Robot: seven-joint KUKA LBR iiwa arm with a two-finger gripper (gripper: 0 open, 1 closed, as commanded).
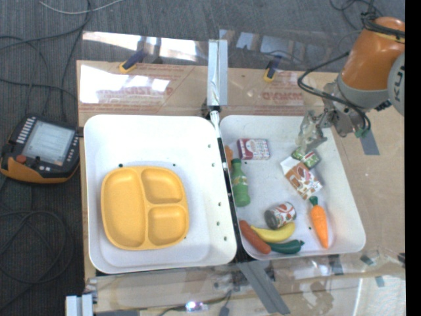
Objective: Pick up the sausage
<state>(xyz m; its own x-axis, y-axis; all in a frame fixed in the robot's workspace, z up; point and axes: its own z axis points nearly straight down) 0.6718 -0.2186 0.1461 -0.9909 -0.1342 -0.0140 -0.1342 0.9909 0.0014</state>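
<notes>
So far nothing of the pick is done, as you can judge from the layout: the sausage (254, 237) lies untouched at the front edge of the right bin (345, 196), a short reddish-brown link with rounded ends, smooth and slightly glossy. It rests touching the yellow banana (276, 233), with a dark green cucumber-like piece (287, 246) just beside them.

Your gripper (309, 133) hangs over the far corner of that bin, well apart from the sausage, near a small green-and-white packet (306, 155). Whether it is spread or closed, you cannot tell from this slant.

Everything is left: travel across, descent, closing, lift. The link looks like hard plastic, curved and slick, crowded by the banana, so expect it to roll or slip.
</notes>
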